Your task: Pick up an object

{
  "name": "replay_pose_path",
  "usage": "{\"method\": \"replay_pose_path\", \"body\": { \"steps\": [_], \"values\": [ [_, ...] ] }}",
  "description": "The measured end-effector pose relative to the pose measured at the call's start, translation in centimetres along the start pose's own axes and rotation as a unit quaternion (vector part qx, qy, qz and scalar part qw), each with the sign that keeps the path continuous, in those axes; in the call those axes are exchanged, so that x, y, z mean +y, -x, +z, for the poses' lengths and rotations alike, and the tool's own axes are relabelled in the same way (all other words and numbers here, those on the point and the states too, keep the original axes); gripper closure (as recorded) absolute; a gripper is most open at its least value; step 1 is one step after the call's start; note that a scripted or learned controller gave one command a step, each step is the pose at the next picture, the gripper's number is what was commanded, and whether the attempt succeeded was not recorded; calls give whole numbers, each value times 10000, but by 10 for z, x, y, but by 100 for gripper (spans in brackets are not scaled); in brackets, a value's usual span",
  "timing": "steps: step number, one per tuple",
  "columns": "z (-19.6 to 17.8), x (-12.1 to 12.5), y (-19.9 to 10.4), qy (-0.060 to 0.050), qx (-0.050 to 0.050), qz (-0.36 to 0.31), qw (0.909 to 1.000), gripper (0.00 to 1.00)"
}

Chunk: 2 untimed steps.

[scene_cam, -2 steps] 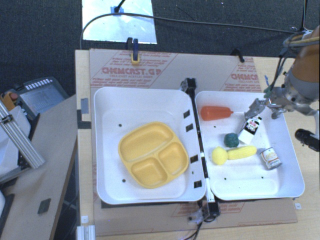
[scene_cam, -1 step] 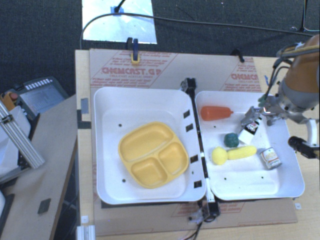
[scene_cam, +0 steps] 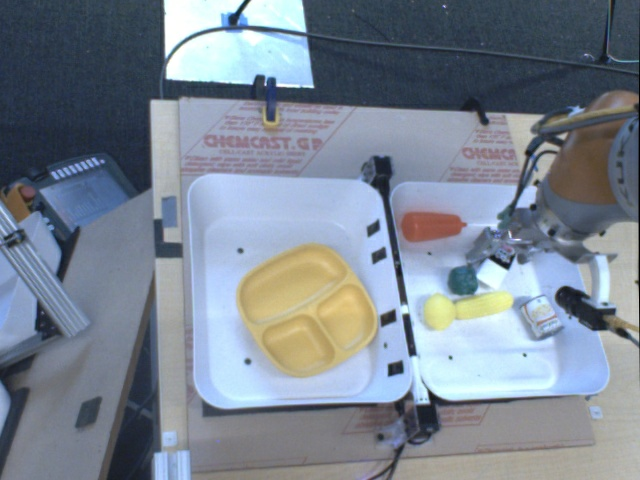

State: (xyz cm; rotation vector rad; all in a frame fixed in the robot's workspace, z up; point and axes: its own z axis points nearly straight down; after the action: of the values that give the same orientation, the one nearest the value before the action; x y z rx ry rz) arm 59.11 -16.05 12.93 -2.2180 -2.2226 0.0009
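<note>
Gripper (scene_cam: 492, 250): low in right bin (scene_cam: 500, 373), above green ball (scene_cam: 463, 280); finger state cannot be told.
Advice: centre over ball, clear of yellow toy (scene_cam: 468, 308), before closing.

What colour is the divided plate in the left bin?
Yellow. The divided plate shows best in the camera view.

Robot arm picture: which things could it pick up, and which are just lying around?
Could pick up:
- orange carrot
- green ball
- yellow toy
- small box
All near the end effector.

Lying around:
- yellow divided tray
- yellow clamp
- cardboard sheet
</note>
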Motion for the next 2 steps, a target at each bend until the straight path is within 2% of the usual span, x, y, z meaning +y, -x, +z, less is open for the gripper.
{"method": "replay_pose_path", "body": {
  "steps": [1, 2],
  "values": [
    [46, 1, 0, 12, -7, 2, 10000, 0],
    [33, 2, 0, 35, -8, 4, 10000, 100]
  ]
}}
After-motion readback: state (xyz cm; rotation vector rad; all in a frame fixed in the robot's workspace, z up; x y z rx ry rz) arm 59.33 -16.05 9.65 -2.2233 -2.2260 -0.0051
